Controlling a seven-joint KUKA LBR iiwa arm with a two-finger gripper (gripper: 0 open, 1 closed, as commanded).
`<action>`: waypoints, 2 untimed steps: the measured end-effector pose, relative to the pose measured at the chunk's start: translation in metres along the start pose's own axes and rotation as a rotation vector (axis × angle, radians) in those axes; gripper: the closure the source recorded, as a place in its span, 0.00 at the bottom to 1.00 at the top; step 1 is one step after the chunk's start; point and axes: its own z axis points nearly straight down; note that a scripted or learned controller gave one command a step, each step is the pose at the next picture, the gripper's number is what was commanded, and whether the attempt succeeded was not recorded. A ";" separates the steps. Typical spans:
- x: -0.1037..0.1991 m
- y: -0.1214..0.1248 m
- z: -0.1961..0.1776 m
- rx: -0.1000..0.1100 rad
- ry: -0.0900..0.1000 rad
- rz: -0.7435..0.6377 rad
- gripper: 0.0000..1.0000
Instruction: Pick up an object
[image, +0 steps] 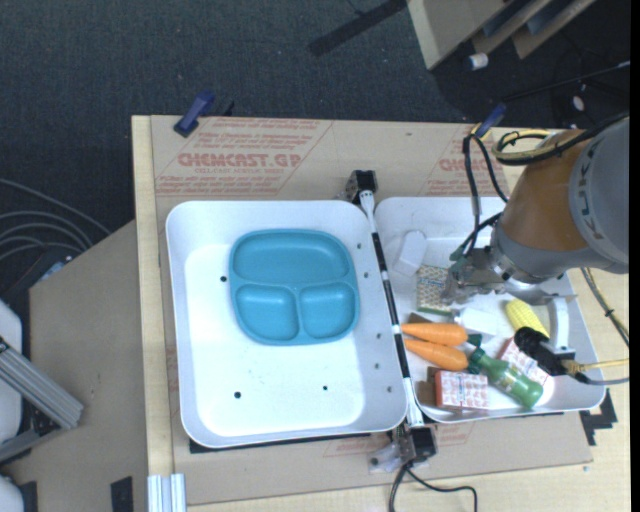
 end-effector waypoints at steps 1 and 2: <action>0.000 0.000 0.000 0.000 0.000 0.000 0.00; 0.002 -0.054 0.021 0.005 0.001 -0.001 0.00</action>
